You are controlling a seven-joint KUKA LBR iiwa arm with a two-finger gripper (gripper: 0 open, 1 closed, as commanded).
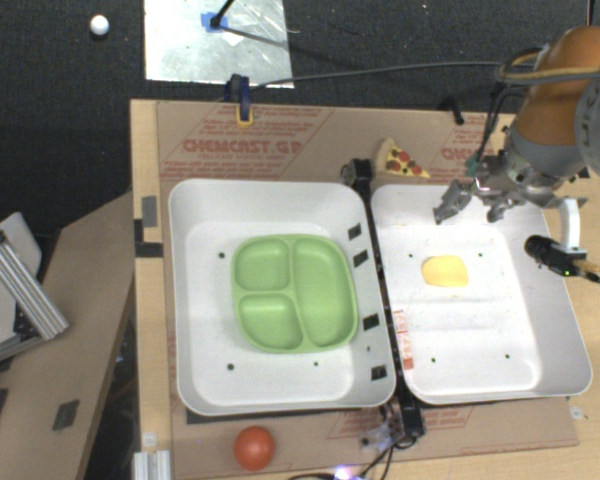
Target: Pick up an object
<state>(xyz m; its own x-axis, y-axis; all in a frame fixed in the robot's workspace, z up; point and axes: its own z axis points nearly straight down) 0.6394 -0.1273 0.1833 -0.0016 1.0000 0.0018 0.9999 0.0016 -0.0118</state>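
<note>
On my screen's right side, the right bin (540, 368) lies mostly bare, with a flat yellow object (445, 271) resting a little left of its middle, well away from every wall. Open floor surrounds it on all sides, widest toward the near edge. The left bin (195, 368) carries a green divided plate (293, 293) at its centre, with a ring of bare white between the plate and the rims. The two bins meet along a dark seam with black clips.

I see the gripper (477, 204) over the far part of the right bin, above and slightly right of the yellow object, apart from it. Its two fingers are spread, one toward the left and one toward the right, with nothing between them.

Outside the bins, a pizza-slice toy (402, 160) lies on the cardboard near the far seam, and a red ball (253, 447) sits by the near edge of the left bin.
</note>
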